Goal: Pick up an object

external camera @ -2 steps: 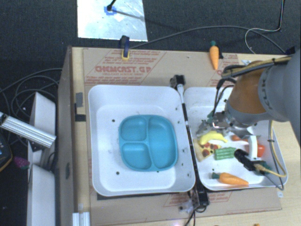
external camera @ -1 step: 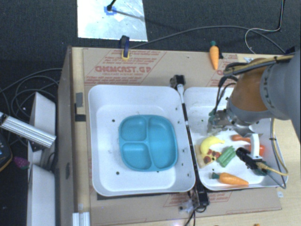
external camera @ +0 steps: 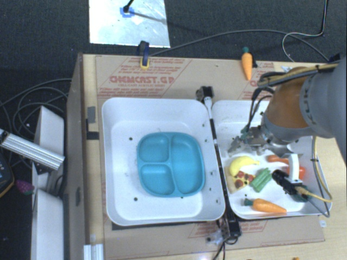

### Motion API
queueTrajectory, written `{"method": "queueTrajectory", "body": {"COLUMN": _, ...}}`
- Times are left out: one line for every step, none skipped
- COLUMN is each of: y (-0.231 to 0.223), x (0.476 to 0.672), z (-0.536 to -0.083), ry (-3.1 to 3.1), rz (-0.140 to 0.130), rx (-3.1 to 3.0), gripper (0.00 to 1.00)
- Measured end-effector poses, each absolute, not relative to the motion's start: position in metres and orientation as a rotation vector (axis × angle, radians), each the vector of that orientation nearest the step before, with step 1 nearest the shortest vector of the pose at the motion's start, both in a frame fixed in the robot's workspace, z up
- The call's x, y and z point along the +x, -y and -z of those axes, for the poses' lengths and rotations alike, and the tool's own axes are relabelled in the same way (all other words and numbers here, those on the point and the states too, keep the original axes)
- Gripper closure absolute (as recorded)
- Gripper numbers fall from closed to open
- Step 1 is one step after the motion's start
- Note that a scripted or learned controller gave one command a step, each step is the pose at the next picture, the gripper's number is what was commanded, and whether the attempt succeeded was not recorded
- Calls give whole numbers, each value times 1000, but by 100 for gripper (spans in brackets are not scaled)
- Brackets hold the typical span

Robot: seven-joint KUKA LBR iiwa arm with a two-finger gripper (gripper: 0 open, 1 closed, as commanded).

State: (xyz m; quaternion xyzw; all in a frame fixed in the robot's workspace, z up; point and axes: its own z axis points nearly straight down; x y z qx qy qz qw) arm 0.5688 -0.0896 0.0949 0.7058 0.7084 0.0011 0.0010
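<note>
My gripper (external camera: 239, 144) hangs low over the upper left part of the right bin (external camera: 230, 112), at the end of the grey and orange arm (external camera: 293, 110). Just below it lies a yellow banana-like toy (external camera: 242, 163). To the right of that toy sits a green piece (external camera: 261, 179), and a small red and yellow item (external camera: 242, 181) lies by the bin's left wall. An orange carrot (external camera: 268, 206) rests near the front edge. A red-orange piece (external camera: 278, 160) shows beside the wrist. I see nothing between the fingers.
The left bin (external camera: 116, 145) holds a blue divided plate (external camera: 171, 164). A second carrot (external camera: 247, 65) lies on the cardboard behind the right bin. A clamp (external camera: 143, 53) sits at the bench's back edge.
</note>
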Motion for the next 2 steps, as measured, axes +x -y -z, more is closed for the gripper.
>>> {"method": "queueTrajectory", "body": {"y": 116, "x": 609, "z": -130, "ry": -2222, "rz": -2, "rx": 2216, "gripper": 0}}
{"method": "queueTrajectory", "body": {"y": 167, "x": 617, "z": -182, "ry": -2220, "rz": -2, "rx": 2216, "gripper": 0}}
